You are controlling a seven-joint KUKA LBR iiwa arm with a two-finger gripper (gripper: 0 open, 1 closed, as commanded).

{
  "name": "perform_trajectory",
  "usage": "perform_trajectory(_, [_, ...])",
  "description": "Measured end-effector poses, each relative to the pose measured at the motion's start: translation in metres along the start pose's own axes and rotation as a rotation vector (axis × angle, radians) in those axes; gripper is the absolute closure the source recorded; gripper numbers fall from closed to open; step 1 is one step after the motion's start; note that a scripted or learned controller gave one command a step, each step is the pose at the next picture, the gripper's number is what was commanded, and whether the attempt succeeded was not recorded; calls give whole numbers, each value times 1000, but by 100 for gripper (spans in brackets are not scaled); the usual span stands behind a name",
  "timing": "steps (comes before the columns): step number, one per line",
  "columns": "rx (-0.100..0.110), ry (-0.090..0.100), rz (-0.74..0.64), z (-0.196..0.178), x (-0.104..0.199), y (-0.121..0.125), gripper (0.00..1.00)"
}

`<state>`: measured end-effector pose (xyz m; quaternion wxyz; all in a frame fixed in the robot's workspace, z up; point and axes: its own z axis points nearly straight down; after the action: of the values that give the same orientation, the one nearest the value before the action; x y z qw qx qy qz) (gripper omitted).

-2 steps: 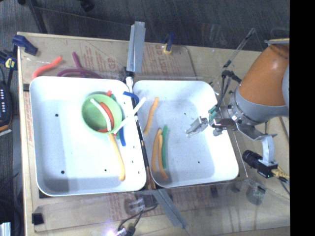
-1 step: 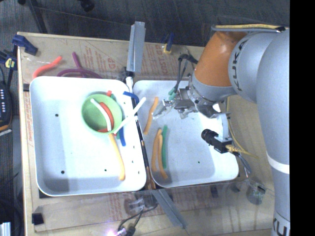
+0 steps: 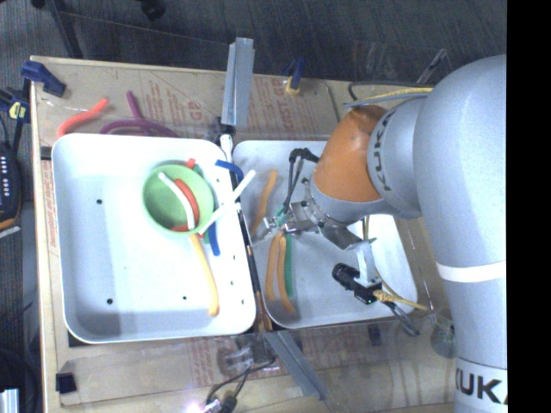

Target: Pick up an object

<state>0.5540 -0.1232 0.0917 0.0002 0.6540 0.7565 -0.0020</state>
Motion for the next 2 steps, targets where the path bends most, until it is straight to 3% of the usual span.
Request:
perform_trajectory(1, [-3, -6, -7, -11, -2, 1, 100])
perform_trajectory(2, [-2, 4, 52, -143, 11, 66, 100])
